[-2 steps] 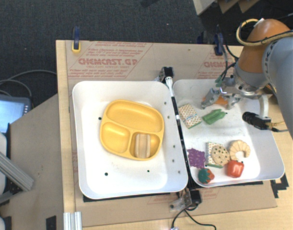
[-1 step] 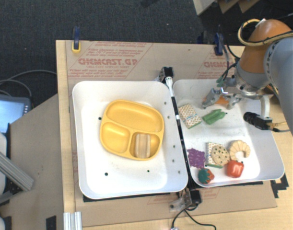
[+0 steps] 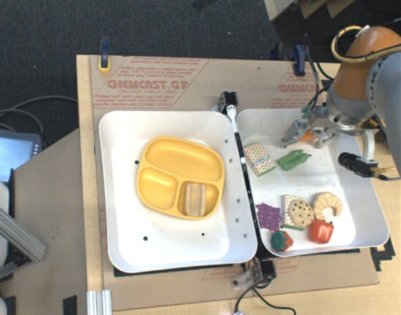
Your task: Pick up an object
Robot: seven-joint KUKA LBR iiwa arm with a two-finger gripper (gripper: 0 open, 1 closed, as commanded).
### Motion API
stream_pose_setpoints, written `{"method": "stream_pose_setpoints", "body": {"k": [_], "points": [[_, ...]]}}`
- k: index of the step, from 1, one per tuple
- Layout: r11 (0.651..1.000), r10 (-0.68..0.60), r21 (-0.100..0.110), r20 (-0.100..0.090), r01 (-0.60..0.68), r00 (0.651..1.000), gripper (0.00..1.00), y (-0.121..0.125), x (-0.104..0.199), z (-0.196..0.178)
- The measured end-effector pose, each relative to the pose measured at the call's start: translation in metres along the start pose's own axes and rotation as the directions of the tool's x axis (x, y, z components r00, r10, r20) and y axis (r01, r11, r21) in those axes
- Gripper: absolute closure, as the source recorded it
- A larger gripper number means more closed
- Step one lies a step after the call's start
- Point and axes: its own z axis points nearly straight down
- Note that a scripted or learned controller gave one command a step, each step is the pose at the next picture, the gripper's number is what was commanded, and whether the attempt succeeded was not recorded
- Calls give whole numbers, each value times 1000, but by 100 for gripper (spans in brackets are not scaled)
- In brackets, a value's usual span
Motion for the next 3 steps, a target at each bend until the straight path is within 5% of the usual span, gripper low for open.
{"method": "stream_pose_setpoints", "body": {"k": [3], "points": [[1000, -1, -3, 3, 1, 1000, 0, 1, -6, -1]]}}
